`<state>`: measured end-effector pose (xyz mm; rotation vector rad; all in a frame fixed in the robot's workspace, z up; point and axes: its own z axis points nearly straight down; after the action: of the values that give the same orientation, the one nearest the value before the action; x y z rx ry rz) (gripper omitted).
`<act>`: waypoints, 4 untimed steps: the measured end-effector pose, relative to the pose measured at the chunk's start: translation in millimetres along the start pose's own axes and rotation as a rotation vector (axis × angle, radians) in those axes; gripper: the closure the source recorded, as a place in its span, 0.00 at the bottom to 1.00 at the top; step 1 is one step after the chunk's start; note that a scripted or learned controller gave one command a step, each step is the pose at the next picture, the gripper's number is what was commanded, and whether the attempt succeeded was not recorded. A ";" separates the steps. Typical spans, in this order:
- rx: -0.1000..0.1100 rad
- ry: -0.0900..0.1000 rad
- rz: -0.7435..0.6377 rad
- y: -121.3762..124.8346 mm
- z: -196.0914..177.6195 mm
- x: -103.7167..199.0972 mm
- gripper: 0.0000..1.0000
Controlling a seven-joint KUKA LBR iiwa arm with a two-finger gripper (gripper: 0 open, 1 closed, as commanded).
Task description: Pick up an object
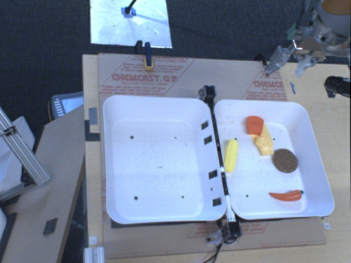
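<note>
The right bin [310, 141] holds several small items: an orange block [254, 125], a pale yellow piece [264, 142] touching it, a yellow corn cob [231, 155] by the divider, a brown round cookie [285, 160] and a red chili pepper [286, 195] near the front. My gripper [287, 59] hangs at the upper right, above the cardboard behind the right bin, well clear of every item. Its two fingers [273, 62] are spread apart with nothing between them.
The left bin [118, 114] sits beside the right one, joined by a black clipped divider [216, 158]. A blue and yellow clamp [147, 56] stands at the cardboard's back edge. A shiny metal sheet [130, 15] lies behind it.
</note>
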<state>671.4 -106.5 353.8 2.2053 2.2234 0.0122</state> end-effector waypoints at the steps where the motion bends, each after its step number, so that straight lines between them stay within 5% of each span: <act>1: -0.001 0.002 -0.002 -0.5 -87.0 46.8 0.00; 2: -0.003 0.006 -0.007 0.3 -189.2 143.7 0.00; 4: 0.009 0.004 0.000 0.8 -181.7 220.7 0.00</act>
<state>668.1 114.5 535.2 2.2119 2.2298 0.0058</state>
